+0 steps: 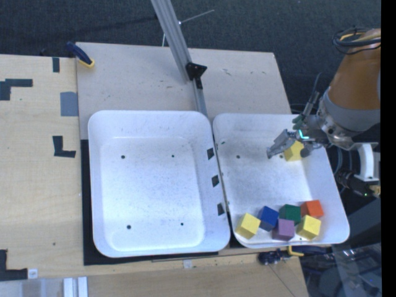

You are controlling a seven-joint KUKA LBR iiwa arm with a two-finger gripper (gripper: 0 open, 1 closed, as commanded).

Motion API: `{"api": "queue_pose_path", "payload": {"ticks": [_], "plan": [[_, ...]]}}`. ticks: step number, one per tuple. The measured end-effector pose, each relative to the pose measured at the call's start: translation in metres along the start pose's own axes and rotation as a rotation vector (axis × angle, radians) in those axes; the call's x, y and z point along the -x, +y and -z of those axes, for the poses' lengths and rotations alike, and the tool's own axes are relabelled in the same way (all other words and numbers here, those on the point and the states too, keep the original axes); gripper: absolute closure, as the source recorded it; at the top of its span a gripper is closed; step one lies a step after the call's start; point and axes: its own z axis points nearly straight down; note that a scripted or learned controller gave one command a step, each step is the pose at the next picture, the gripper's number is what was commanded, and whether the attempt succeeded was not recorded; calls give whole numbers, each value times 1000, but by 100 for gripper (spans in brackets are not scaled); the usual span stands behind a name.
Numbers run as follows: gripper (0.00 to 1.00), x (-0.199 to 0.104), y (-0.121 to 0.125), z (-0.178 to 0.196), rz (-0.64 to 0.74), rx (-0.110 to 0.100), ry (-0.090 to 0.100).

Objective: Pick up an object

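Observation:
My gripper (279, 147) reaches in from the right over the upper right part of the right bin (260, 184). A yellow block (294, 151) lies right against it, near the bin's right wall; whether the block is gripped or just beside the gripper is unclear. Along the bin's front edge sits a cluster of blocks: yellow (249, 225), blue (268, 217), purple (285, 228), green (289, 213), orange (313, 208) and another yellow (310, 226).
The left bin (151, 184) stands beside the right one, with a black divider strip between them. A slanted metal rail (176, 36) runs down from the top toward the bins' shared back edge. The arm's orange band (357, 73) fills the right side.

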Motion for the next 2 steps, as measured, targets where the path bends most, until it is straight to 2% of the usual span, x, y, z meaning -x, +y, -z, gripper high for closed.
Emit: {"api": "queue_pose_path", "payload": {"ticks": [1, 2], "plan": [[0, 0, 1, 2, 1, 3, -1], [0, -3, 1, -42, 0, 0, -1]]}}
